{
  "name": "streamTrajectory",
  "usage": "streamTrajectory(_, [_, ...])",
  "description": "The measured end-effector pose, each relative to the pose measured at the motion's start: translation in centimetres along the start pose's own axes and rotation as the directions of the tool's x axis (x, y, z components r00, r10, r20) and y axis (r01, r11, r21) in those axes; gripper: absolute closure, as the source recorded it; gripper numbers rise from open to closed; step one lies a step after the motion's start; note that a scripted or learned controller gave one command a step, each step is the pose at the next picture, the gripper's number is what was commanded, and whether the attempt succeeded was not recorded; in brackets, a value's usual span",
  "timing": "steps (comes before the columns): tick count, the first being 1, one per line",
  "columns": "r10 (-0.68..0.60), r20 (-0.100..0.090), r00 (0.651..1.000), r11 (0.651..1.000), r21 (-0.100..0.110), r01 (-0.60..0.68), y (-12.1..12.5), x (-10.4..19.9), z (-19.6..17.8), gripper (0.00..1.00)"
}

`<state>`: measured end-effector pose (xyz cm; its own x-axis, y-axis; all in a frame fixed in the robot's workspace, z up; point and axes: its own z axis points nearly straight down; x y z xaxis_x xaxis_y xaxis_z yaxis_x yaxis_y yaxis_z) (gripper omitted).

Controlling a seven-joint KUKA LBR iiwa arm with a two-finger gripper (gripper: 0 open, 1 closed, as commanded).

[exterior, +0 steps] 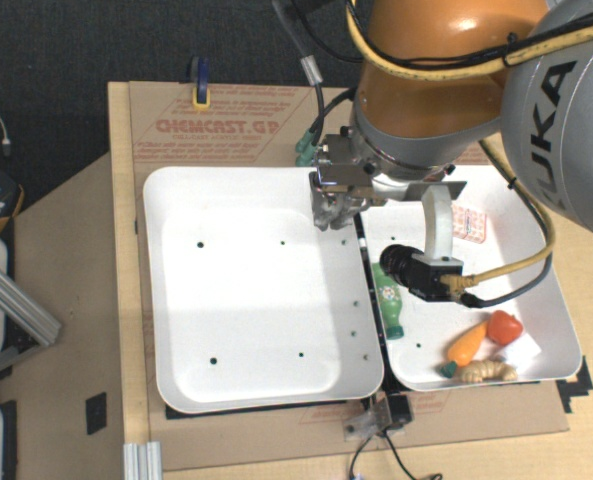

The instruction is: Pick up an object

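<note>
Starting at the left, the left white bin (246, 308) fills the middle of the frame. At centre top, the gripper (331, 213) hangs over the seam between the bins, and I can't tell whether it is wide or narrow. Nothing is seen held in it. In the right white bin (541, 258), a green toy (389, 308) lies along the left wall. An orange carrot (466, 345) sits lower right, a pink-and-white packet (468, 224) lies higher up, a beige knobbly piece (488, 372) is at the bottom edge, and a red piece (505, 327) touches the carrot.
</note>
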<state>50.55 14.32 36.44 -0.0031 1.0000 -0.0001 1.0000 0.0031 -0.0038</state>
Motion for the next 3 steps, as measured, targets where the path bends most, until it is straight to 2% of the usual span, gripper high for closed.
streamTrajectory(1, [0.007, 0.002, 1.000, 1.000, 0.008, -0.007, 0.2, -3.0, 17.4, 1.00])
streamTrajectory(2, [0.001, -0.002, 1.000, 1.000, -0.001, -0.001, 1.4, 1.8, 25.6, 1.00])
streamTrajectory(3, [0.001, -0.001, 1.000, 1.000, -0.004, -0.001, 2.0, 8.3, 25.9, 1.00])
